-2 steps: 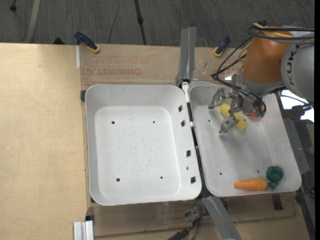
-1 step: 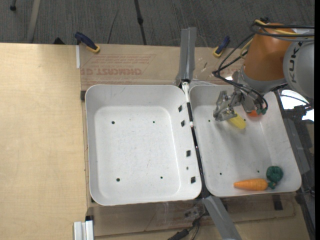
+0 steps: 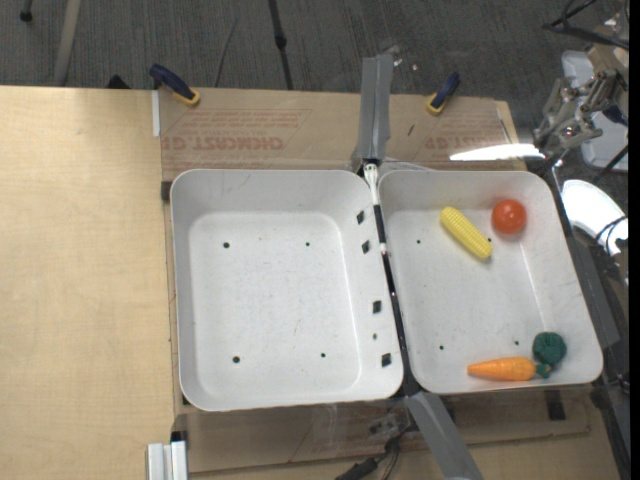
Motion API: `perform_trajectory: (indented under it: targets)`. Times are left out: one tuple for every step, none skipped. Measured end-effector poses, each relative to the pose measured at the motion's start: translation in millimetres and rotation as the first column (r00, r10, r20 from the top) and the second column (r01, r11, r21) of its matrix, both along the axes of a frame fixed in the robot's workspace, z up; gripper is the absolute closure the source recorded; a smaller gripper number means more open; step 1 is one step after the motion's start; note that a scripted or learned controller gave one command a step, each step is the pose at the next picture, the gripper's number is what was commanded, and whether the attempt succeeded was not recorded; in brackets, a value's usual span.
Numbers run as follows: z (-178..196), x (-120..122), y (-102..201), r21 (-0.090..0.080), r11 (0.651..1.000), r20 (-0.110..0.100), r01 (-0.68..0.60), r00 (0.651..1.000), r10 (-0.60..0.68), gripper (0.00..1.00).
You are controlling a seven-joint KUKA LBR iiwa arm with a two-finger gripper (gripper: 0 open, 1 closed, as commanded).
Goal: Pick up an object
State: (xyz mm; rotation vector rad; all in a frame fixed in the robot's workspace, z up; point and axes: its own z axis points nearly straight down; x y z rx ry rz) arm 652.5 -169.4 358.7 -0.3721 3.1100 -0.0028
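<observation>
A yellow plastic corn cob (image 3: 466,232), red tomato (image 3: 509,217) and orange toy carrot (image 3: 508,368) lie scattered for picking in the right white bin (image 3: 560,278) — the metal gripper (image 3: 570,113), seemingly parked clear at the bin's far corner, too indistinct to tell its state.

Yellow corn (image 3: 466,232); red tomato (image 3: 509,217); orange carrot (image 3: 503,369), green top; white bins (image 3: 200,193).

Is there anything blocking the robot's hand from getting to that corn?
Nothing visible does. The hand sits beyond the right bin's far corner, and the corn lies uncovered, apart from the tomato.
</observation>
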Motion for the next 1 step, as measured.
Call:
perform_trajectory:
  targets:
    - [-141.8, -52.0, 80.2, 0.002, 0.981, -0.009, 0.192, 0.981, -0.191, 1.0]
